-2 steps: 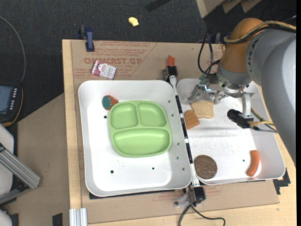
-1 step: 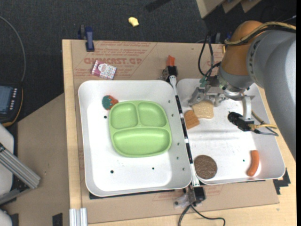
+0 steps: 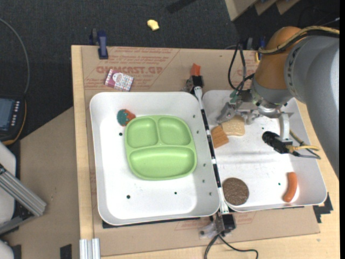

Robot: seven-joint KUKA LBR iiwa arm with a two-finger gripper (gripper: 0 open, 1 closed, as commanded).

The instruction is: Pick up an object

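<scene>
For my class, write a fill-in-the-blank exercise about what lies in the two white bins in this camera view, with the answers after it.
1. In the camera view, the green plate lies in the ____ bin.
2. The plate is divided into ____ compartments.
3. The round patty near the orange sausage is ____ in colour.
4. The gripper is beside the tan bread slice, over the view's ____ bin.

Missing words: left; three; brown; right.

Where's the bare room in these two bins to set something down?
In the left bin, the front strip below the green divided plate. In the right bin, the middle between bread slice, round brown patty and sausage. Crowded: that bin's far corner, where the gripper hangs by the bread slice.
</scene>
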